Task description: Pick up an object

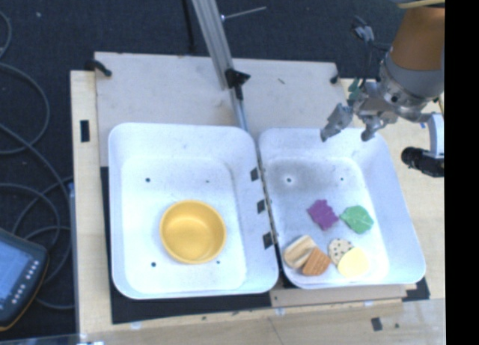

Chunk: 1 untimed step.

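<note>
A pale wooden bench [90, 186] sits on a dark floor strewn with cables, and it carries two shallow white bins side by side. The left bin [135, 149] holds a yellow bowl [193, 230], upright, low and centre in the frame. The right bin [374, 179] holds a cluster in its lower right part: a purple block [322, 213], a green piece [358, 218] just beside it, a tan bread-like piece [299, 248] touching an orange piece [317, 263], a spotted cookie-like piece [340, 248] and a pale yellow round [354, 263]. The gripper [352, 128] hangs over the right bin's upper rim at the frame's upper right, fingers spread apart and holding nothing, well apart from the cluster
</note>
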Each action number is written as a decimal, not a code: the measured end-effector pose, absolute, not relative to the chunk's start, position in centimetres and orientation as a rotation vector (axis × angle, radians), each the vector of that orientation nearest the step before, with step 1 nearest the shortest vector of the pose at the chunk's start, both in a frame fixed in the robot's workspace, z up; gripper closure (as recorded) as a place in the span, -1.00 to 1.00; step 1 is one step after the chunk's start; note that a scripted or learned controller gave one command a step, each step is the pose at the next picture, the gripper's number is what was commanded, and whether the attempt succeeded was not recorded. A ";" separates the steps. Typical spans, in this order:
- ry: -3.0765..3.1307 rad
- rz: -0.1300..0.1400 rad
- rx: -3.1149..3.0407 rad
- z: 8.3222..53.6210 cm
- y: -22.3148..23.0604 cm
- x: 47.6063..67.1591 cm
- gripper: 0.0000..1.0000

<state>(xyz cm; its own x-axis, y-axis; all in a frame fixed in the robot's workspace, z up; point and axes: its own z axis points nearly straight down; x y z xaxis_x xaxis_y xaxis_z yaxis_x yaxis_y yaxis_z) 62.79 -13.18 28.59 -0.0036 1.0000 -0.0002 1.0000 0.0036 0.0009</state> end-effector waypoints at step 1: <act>2.225 0.001 2.217 28.6 -13.2 62.8 -1.00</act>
<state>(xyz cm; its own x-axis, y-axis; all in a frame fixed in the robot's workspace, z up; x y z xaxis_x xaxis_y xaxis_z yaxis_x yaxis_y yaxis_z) 62.79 -13.19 28.59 -0.0037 1.0000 -0.0003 1.0000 0.0037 0.0009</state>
